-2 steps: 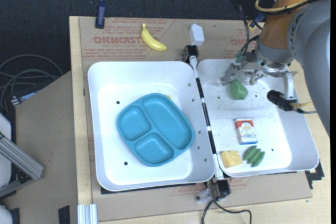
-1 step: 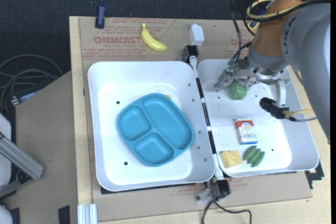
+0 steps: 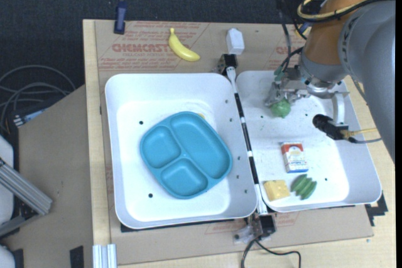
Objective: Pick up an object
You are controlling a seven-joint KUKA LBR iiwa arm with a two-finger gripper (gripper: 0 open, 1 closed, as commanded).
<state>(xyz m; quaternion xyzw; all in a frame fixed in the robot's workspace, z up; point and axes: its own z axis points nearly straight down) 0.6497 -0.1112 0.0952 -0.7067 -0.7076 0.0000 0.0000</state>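
- The bench (image 3: pixel 157 41) is a tan board under everything I see, with red lettering along its far strip.
- The left bin (image 3: pixel 119 110) is a shallow white tray toward 9 o'clock, and it touches the right bin (image 3: pixel 352 185) along a black seam down the middle.
- My arm (image 3: pixel 370 34) comes in from 3 o'clock, grey, with the orange band (image 3: pixel 326 34) above the wrist.
- The blue divided plate (image 3: pixel 184 154) lies flat in the middle of the left bin, three compartments up.
- My gripper (image 3: pixel 281 97) hangs over the far left part of the right bin, around 11 o'clock in that bin, fingers pointing down.
- The green object (image 3: pixel 281 108) is round and sits right at my fingertips; I cannot tell whether my fingers are clenched on it or loose beside it.
- The yellow banana (image 3: pixel 182 47) lies on the bench at 12 o'clock, beyond the left bin.
- The small red and white box (image 3: pixel 294 157) lies near the middle of the right bin.
- The yellow block (image 3: pixel 276 190) and the green pods (image 3: pixel 304 186) lie side by side at 6 o'clock in the right bin, near its front wall.
- The white piece (image 3: pixel 235 41) rests on the bench just past the seam.
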